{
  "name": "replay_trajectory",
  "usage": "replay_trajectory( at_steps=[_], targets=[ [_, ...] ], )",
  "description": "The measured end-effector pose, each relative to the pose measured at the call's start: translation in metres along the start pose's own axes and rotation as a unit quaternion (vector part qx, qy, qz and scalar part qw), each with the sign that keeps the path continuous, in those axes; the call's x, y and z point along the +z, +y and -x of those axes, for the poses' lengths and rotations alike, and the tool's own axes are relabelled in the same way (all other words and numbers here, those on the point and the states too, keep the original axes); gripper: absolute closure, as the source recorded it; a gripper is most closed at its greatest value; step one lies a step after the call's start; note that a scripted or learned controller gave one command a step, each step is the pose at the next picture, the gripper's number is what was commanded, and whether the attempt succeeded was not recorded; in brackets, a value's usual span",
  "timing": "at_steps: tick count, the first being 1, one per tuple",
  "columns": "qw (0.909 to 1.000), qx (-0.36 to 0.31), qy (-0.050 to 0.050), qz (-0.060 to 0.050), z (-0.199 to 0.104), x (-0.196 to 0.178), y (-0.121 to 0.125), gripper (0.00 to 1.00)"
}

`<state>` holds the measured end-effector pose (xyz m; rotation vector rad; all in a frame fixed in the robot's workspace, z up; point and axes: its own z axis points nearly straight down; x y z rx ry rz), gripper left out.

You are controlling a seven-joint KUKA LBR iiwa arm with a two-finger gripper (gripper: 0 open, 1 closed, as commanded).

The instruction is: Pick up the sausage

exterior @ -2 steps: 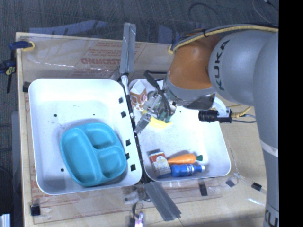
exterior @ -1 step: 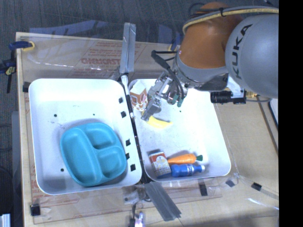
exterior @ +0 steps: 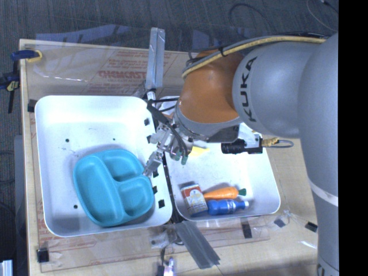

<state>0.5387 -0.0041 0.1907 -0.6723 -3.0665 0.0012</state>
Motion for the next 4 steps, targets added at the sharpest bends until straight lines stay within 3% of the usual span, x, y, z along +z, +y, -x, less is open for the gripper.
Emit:
replay_trajectory(
  at_steps=[1, 2, 3, 4],
  targets=[
    [0.9939, -0.111, -0.002, 0.000, 0.118, -0.002, -0.002, 0.00],
    [0.9961, -0.088, -0.002, 0.000, 0.153, 0.065, -0.070, 0.00],
    [0.9966, -0.081, -0.012, 0.006, 0.156, 0.081, -0.103, 0.00],
    [0.9799, -0.200, -0.002, 0.000, 0.128, 0.066, -0.168, 0.00]
  ],
)
